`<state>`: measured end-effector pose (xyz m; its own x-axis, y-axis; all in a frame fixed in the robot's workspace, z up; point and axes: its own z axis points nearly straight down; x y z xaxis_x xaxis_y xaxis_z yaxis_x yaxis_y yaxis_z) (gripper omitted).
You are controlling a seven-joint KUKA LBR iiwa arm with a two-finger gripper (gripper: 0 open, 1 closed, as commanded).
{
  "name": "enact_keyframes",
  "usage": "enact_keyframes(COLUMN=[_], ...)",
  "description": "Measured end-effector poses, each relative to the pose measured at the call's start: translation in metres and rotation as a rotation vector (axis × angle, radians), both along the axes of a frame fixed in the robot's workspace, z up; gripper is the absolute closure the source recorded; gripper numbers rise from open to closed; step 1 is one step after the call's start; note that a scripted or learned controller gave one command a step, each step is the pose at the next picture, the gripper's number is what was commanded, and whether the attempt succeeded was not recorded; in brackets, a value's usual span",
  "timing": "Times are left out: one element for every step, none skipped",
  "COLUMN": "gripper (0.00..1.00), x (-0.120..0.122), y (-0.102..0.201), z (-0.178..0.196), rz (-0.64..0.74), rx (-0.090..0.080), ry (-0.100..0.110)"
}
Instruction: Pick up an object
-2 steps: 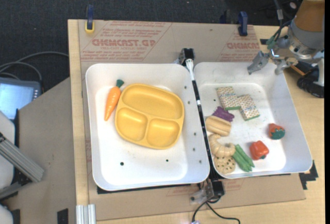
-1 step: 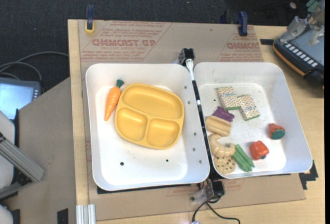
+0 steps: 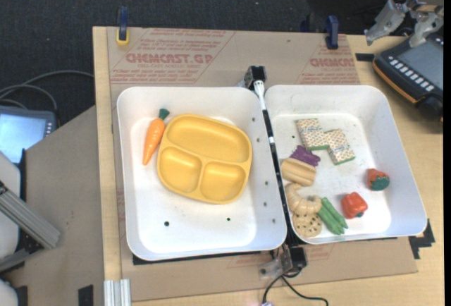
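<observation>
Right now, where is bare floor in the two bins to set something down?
Left bin: the strip below the yellow plate. Right bin: the top band above the crackers. Crowded: its lower left, from bread roll to green beans.

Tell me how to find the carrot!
Look in the left bin, the one with the big yellow plate. The carrot lies just left of that plate, near the top. It is the only orange thing there, with a little green tip.
</observation>
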<state>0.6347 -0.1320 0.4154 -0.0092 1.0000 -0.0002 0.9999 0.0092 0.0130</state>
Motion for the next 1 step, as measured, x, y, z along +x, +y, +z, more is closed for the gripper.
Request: enact_keyframes(gripper=[0.00], x=[-0.0726], y=[0.0044], z=[-0.0338], rz=[-0.011], rx=[0.002], ry=[0.019])
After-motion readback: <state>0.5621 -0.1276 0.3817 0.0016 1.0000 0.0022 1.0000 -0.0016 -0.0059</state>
